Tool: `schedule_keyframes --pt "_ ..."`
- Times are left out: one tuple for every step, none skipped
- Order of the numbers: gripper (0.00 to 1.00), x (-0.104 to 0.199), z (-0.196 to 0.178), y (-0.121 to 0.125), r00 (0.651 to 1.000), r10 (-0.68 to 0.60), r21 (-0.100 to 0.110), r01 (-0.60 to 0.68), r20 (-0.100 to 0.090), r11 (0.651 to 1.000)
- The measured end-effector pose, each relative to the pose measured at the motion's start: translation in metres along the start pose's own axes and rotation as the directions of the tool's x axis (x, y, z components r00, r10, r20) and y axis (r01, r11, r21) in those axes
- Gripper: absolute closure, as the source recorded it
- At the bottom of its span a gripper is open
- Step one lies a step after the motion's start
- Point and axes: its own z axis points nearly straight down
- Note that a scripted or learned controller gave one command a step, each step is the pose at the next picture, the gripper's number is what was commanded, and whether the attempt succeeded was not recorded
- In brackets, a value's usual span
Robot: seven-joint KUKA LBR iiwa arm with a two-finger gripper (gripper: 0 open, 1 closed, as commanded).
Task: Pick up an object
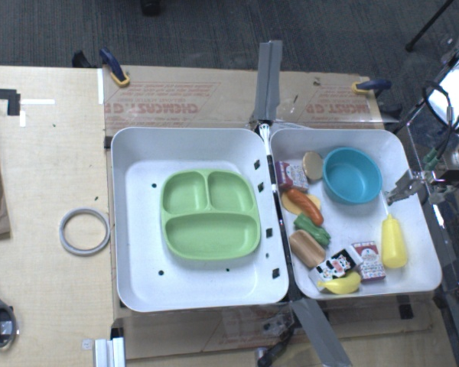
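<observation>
Dark carpet lies beyond a pale wooden table [46,159] that carries two shallow white bins side by side. Inside the left bin [130,205] sits a green divided plate [210,214], alone. All the loose pieces crowd the right bin [413,228]: a blue bowl [353,175] at the far side, a yellow bottle-shaped toy [393,241] by the right wall, a small red and white carton [367,260] near it, a banana [341,284] and a black and white carton [336,264] at the near edge, a hot dog [308,248], and a carrot [301,202] beside the dividing wall.

At the right rim of that bin the hand [402,189] hovers, between the bowl and the bottle toy; whether it is apart or together cannot be told from here, and nothing shows in it.

Judging by the layout, the bottle toy is the best pick: it lies just near of the hand, apart from its neighbours. Coming straight down across its narrow width, clear of the bin wall, should help. The clustered cartons and banana look likelier to slip or jam.
</observation>
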Motion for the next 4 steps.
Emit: schedule_keyframes --pt "0.00 -0.024 0.119 0.022 0.936 0.352 0.000 -0.352 -0.001 0.936" --pt "0.00 -0.017 0.174 0.001 0.945 0.327 0.002 -0.327 -0.011 0.945" --pt "1.00 -0.021 0.168 -0.001 0.943 0.332 0.006 -0.332 -0.005 0.943" --pt "1.00 0.017 0.065 0.021 0.946 0.324 -0.001 -0.324 0.000 0.946"
